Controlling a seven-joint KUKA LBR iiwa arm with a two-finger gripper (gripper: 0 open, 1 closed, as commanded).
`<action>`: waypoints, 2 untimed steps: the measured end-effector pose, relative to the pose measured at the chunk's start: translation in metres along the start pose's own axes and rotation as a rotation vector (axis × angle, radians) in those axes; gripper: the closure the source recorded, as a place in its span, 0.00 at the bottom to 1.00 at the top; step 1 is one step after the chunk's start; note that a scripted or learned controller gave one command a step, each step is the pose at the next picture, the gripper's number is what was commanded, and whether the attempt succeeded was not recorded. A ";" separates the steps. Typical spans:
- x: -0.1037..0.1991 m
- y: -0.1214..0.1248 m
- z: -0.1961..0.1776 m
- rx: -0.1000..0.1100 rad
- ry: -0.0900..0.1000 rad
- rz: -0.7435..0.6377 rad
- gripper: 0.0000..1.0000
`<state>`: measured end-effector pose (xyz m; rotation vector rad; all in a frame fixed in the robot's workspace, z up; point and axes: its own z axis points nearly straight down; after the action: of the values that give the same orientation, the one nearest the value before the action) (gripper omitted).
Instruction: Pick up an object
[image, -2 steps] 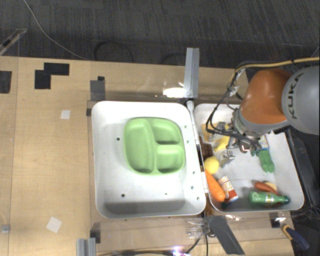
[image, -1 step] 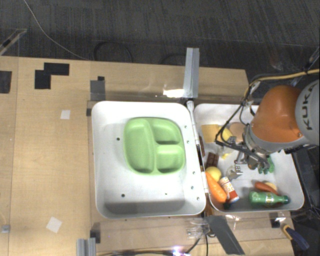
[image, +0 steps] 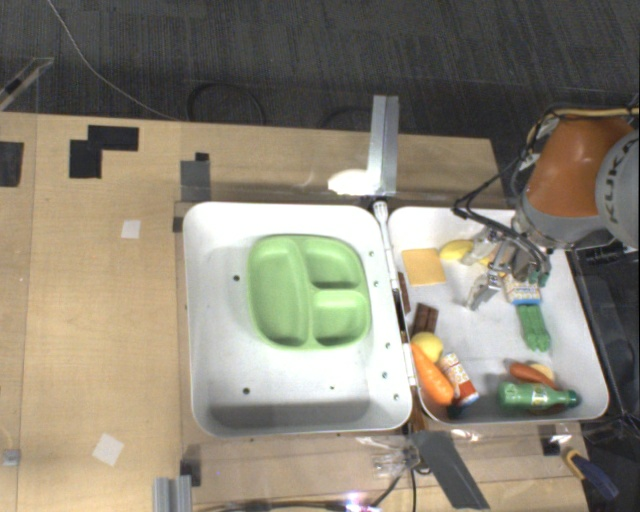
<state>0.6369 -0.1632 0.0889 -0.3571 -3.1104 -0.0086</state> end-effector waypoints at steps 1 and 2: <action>0.019 -0.040 0.001 -0.006 -0.014 0.079 0.00; 0.043 -0.040 0.000 0.002 -0.024 0.087 0.00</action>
<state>0.5858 -0.1926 0.0888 -0.4965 -3.1148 -0.0009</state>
